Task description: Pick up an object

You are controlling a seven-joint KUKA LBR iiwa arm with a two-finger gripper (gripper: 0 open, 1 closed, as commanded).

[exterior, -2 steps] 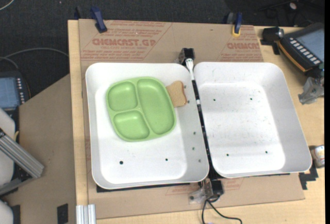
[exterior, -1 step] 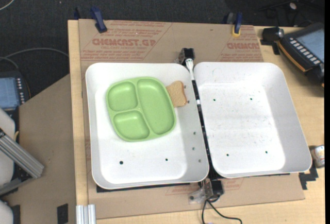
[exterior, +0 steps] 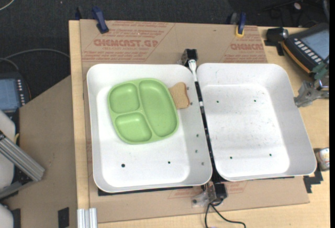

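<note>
A light green divided plate (exterior: 143, 110) with three compartments lies in the upper middle of the left bin (exterior: 104, 169). A small tan flat piece (exterior: 180, 95), like a slice of bread or cork, rests against the plate's upper right edge, close to the wall between the two bins.
The right bin (exterior: 251, 122) shows a bare, speckled white floor. Both bins sit on a cardboard sheet (exterior: 131, 38) held by clamps (exterior: 99, 19). A grey metal part (exterior: 309, 92) sticks in at the right bin's right rim, below a pendant (exterior: 309, 49). A cable (exterior: 194, 72) runs between the bins.
</note>
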